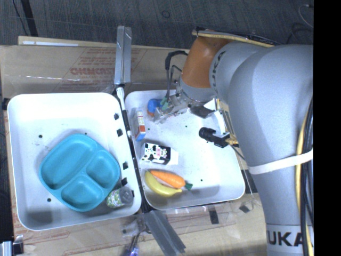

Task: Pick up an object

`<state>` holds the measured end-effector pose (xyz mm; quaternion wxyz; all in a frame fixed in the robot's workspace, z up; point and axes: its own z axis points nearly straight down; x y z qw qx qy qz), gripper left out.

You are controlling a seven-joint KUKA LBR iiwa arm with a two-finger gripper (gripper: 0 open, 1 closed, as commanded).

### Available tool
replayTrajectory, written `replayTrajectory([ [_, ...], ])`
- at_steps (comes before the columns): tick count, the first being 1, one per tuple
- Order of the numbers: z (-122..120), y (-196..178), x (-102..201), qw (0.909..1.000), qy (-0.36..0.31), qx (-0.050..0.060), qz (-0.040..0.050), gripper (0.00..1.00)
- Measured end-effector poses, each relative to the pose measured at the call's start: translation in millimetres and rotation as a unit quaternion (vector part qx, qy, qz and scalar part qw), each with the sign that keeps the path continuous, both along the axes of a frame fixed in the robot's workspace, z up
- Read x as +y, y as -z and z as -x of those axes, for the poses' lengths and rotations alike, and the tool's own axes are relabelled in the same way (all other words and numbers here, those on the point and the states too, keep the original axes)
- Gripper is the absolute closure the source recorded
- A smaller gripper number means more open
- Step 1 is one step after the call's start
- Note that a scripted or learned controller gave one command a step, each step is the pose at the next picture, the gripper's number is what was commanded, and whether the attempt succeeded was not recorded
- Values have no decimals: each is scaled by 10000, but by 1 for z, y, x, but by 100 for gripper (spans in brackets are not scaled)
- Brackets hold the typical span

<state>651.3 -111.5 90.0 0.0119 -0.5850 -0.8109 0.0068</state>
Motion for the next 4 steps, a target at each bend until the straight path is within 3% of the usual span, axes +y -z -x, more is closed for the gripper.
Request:
replayTrajectory([
  [1,1,1,4,9994,-340,7,20,0],
  [2,102,-39,-15,9981,-598,-126,2,0],
  [3,155,-60,7,9893,-1455,-120,-14,0],
  [4,117,-30,11,9992,-333,-204,20,0],
])
